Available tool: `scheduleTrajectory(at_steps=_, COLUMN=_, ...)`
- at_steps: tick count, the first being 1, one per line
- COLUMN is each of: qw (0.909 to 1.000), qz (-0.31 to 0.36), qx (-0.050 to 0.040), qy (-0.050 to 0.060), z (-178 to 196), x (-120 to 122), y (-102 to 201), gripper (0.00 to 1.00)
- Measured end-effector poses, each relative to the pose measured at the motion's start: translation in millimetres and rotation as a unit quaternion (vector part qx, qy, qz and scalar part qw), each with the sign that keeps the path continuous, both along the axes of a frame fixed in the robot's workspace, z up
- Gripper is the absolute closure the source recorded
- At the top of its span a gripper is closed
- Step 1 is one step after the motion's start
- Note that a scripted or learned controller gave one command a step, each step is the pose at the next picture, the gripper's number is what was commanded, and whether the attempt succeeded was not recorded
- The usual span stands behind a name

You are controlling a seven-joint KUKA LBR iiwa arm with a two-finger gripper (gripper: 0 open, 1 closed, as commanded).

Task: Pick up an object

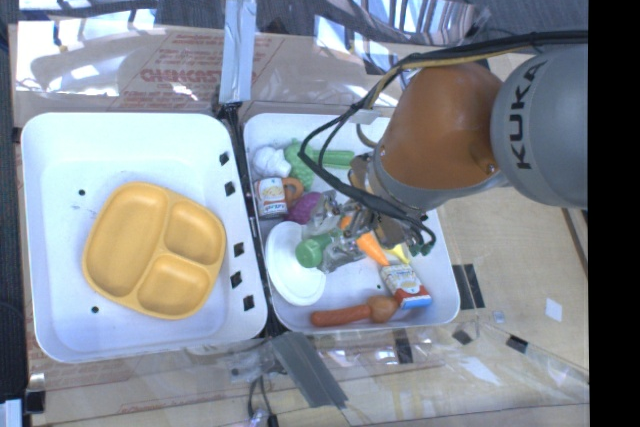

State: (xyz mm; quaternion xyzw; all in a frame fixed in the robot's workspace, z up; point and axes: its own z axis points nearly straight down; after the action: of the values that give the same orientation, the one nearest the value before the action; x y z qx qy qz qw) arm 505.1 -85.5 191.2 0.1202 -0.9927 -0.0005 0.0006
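I'm seeing the gripper (338,237) hanging low in the right bin (440,307), amid the toy food; I cannot tell whether it is grasping anything. A green object (311,252) is lying just beside it, overlapping a white plate (288,287). A yellow divided tray (152,249) is sitting in the left bin (45,215)

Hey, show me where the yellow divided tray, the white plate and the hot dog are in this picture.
Yellow divided tray (152,248): camera view, on the ridge where its three compartments meet.
White plate (287,280): camera view, on its bare left part.
Hot dog (340,316): camera view, on the middle of the sausage.
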Motion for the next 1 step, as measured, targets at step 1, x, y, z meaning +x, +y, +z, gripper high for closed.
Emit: scheduleTrajectory(at_steps=1, qw=1.0, qz=0.004, qx=-0.0012, qy=-0.005, z=75.4, x=24.6, y=13.0, gripper=1.0)
